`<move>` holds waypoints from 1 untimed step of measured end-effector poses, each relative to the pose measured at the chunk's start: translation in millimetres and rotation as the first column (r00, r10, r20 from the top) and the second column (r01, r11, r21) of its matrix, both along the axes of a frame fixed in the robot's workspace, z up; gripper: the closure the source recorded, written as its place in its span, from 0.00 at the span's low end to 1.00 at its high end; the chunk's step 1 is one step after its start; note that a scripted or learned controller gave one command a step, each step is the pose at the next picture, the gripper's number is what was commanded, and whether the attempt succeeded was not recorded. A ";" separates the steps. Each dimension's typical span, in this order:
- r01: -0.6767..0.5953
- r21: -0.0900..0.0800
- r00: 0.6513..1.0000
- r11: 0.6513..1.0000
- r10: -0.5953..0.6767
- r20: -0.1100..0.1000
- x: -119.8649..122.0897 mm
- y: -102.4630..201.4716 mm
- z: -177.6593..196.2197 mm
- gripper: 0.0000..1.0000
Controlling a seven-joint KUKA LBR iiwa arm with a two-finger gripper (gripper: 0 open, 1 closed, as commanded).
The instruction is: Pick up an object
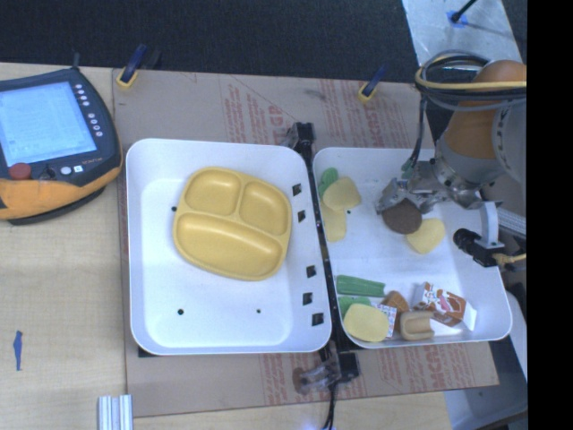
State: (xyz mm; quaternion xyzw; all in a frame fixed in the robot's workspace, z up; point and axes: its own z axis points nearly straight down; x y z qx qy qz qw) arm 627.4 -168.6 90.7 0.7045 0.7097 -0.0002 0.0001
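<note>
resting on a cardboard-covered bench (224,106), two white bins (152,240); gripper (407,202) perhaps gripping a brown piece (403,219), grip unclear

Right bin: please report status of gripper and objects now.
Gripper low in right bin, over brown round piece. Yellow piece touching it. No hold confirmed.

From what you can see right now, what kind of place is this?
Probably a robot lab or test bench: two white bins taped onto cardboard, a teach pendant at the left, and toy food such as a yellow divided plate.
</note>
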 end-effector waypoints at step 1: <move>0.000 0.000 1.000 1.000 0.000 0.001 23.1 -4.4 2.1 0.00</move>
